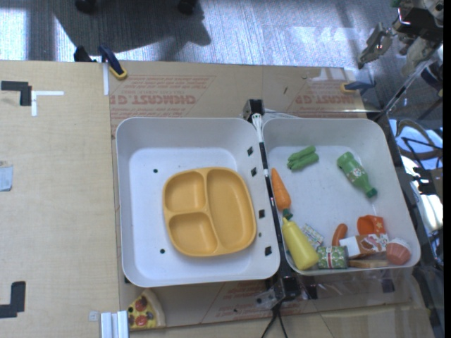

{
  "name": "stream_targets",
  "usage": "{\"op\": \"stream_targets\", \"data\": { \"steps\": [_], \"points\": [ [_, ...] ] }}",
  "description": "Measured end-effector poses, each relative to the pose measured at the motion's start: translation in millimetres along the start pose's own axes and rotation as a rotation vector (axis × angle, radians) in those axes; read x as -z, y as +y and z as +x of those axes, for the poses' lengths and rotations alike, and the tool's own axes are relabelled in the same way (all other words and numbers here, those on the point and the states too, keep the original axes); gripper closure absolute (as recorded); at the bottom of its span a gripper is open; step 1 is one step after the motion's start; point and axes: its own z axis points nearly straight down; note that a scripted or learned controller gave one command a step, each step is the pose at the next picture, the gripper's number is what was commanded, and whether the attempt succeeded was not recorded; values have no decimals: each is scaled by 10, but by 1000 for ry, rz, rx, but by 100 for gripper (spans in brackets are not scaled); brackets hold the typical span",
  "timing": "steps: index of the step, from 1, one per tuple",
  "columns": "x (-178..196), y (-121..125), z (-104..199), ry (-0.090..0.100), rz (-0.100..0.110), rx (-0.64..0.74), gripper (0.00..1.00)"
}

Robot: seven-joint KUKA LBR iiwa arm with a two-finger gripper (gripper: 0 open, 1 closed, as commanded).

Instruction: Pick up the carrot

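The carrot (280,189), orange with a small green top, lies in the right bin (384,146) against that bin's left wall, about midway along it, its long axis running roughly parallel to the wall. Nothing grips or touches it from above. Just beyond its lower end, toward the bin's near-left corner, lies a yellow bottle (299,244), close to the carrot or barely touching it. Along the near edge sits a cluster of small packages: a green can (332,258), a red sausage-like piece (340,234), an orange carton (371,225) and a reddish round item (398,251), packed together toward the near-right corner. A green bean pod (303,158) lies toward the far edge, well apart from the carrot, and a green bottle (355,174) lies tilted nearer the right wall. The left bin (127,189) holds a yellow divided plate (209,210) at its centre, its three compartments bare. A slice of toy pizza (143,311) rests on the bench just outside the left bin's near-left corner.

The gripper (412,23) appears at the far-right corner of the view, beyond the bench edge and well apart from both bins; whether it is spread or closed cannot be told.

Judged progress: the pick has not begun. Approach, descent, closure on the carrot and lift all remain.
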Motion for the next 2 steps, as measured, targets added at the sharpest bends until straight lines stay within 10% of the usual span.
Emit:
{"op": "stream_targets", "data": {
  "steps": [1,2],
  "points": [
    [71,10,7,-3,3,4,100],
    [69,10,8,-3,3,4,0]
  ]
}}
